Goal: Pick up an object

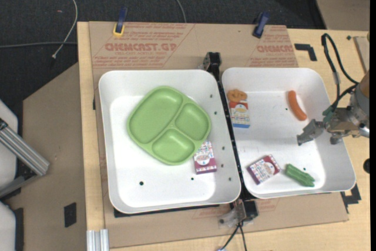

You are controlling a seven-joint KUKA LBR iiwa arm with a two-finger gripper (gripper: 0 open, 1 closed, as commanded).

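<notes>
Fingers (pixel 312 133) over the right bin's (pixel 276 80) right side, spread or shut impossible to tell, nothing seen between them. In that bin: orange sausage (pixel 297 105) far right, green pickle (pixel 300 175) near right, maroon carton (pixel 262 168) beside it, snack pack (pixel 239 109) far left. Green divided plate (pixel 168 124) in left bin (pixel 117 97).

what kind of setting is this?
Likely a robotics lab pick-test bench: two white bins on cardboard clamped by blue clips, toy items like a green divided plate, and a gripper reaching in.
</notes>
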